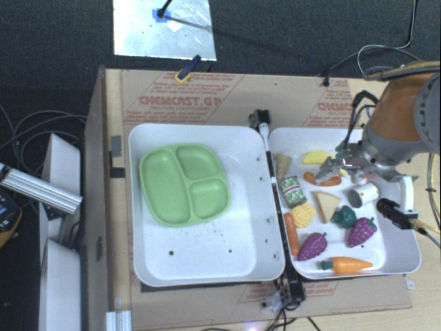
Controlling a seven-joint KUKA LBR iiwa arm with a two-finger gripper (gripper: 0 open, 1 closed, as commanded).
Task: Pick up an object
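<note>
Toy food [324,216] crowds the right bin [406,254]; the tool [335,167] hangs above, its state unclear.

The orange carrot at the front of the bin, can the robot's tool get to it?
Probably yes. The carrot lies on top in the right bin, nothing over it, and the tool hangs above the same bin.

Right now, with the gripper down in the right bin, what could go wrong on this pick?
1. Clutter: the gripper sits among a hot dog, a yellow banana piece and a small white cylinder; it may pinch two or nudge one away.
2. The toys look small and rounded, so a grasp could slip.
</note>
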